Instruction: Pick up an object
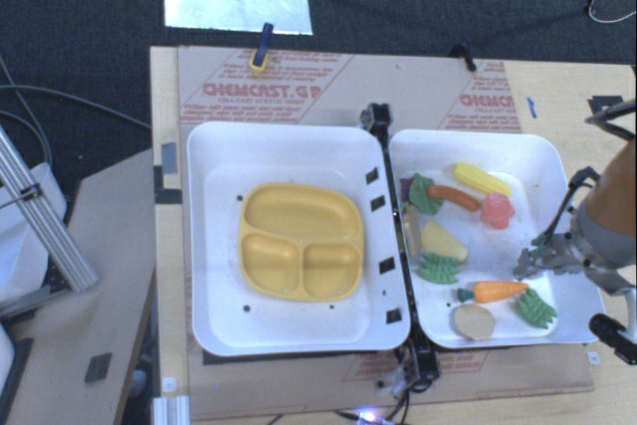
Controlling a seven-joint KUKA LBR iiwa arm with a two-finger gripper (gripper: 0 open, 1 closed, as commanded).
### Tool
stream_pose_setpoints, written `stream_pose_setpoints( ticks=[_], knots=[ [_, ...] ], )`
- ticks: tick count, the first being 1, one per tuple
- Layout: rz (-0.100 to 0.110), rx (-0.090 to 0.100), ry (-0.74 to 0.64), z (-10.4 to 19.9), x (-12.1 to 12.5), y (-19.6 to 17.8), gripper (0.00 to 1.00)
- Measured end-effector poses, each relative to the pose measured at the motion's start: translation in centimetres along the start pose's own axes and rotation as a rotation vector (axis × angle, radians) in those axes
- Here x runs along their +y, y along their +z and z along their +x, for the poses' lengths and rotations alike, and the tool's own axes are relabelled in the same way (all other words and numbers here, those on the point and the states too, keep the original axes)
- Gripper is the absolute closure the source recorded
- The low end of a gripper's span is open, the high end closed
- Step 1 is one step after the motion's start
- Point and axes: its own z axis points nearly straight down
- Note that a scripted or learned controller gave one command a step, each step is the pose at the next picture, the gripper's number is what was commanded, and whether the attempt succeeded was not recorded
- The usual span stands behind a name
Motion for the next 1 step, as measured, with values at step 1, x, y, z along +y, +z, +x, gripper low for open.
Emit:
stream_pose_setpoints(
  ticks=[1],
  knots=[
    [-0.002, 0.000, 0.000, -0.01, 0.09, -1.04, 1.00]
  ],
)
